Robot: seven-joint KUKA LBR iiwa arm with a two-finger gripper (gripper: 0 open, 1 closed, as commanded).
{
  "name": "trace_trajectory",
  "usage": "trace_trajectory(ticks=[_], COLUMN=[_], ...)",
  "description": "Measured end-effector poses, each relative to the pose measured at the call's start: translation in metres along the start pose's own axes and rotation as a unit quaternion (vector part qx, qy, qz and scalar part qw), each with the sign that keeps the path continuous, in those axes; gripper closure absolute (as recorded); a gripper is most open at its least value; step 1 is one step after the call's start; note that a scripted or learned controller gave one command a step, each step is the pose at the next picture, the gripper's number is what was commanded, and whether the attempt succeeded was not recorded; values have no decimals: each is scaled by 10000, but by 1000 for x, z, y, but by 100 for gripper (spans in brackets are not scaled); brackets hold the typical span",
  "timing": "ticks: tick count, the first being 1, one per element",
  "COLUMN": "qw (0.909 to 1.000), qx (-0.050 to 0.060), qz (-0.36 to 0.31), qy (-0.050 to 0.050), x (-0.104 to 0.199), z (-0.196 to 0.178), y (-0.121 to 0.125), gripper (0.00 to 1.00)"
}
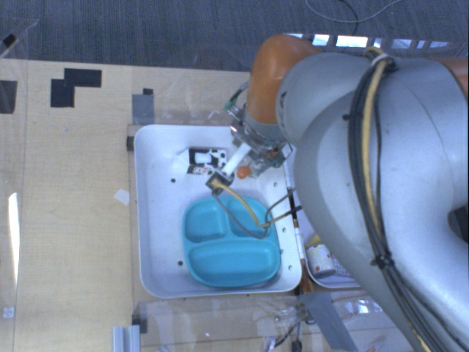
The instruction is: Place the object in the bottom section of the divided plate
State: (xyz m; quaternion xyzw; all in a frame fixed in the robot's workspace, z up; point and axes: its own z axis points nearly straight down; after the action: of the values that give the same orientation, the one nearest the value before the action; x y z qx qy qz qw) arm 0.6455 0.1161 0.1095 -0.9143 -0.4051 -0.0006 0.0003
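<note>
The grey arm [381, 160] with its orange band reached in from the right and covered most of the shallow white right bin [327, 278]. Its gripper [253, 163] hung over the upper right part of the shallow white left bin [157, 218], above the top edge of the blue plastic divided plate [234, 259]. Whether the jaws were open or closed could not be told, since the wrist hid them from above.

A small orange object [244, 172] showed just beside the gripper, between it and the plate's upper rim. Whether it lay on the bin floor or sat in the jaws could not be told. It was outside the plate.

The plate lay in the lower half of the left bin, with two smaller sections at the top and one wide section at the bottom. A black-and-white boxy item [204, 158] lay on the bin floor to the left of the gripper, apart from the plate.

In the visible strip of the right bin stood a small pale cylindrical can [320, 259], near the wall between the bins. Both bins rested on the pale wooden surface [66, 233].
</note>
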Motion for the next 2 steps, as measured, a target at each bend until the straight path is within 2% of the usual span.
trace_trajectory(ticks=[1,2], qw=[9979,9981], qx=[-2,0], qz=[644,612], qy=[22,-6], x=[53,52], z=[24,-9], y=[-55,-70], gripper=[100,100])
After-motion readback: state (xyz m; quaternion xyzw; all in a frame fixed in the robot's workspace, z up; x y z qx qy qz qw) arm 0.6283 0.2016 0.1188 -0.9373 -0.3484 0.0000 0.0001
